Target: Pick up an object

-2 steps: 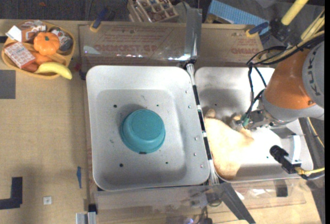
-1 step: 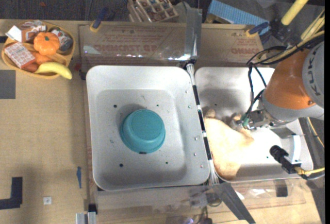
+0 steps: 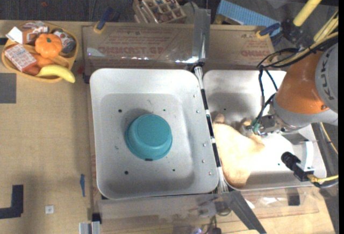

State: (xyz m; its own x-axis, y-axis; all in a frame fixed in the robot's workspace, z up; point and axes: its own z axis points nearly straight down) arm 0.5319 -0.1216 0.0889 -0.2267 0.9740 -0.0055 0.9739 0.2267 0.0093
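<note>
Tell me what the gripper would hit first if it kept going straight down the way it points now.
Most likely the tan, soft-looking object in the right bin. The gripper points down at that object's upper right edge. Depth is hard to judge from above, so it may already be touching it.

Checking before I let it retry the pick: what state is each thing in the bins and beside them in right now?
teal bowl: upside down, alone in the left bin.
tan cloth-like object: lying crumpled in the right bin, against its left wall.
gripper: low in the right bin, at the tan object's upper edge.
basket of toy food: full, on the bench, outside the bins.
</note>
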